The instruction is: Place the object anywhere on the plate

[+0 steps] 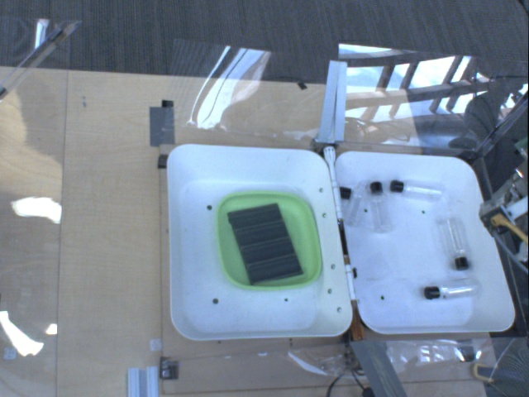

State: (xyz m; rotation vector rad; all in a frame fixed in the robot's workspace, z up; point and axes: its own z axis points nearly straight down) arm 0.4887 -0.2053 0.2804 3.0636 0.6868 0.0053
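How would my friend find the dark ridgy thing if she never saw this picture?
Look at the left white bin, the one holding a green plate. The dark grey ridged block lies flat on that plate, slightly turned. Nothing else looks like it: the right bin holds small clear vials with black caps.

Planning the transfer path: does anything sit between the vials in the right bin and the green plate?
Only the adjoining bin walls lie between the vials and the green plate. A dark ridged block already covers the plate's middle.
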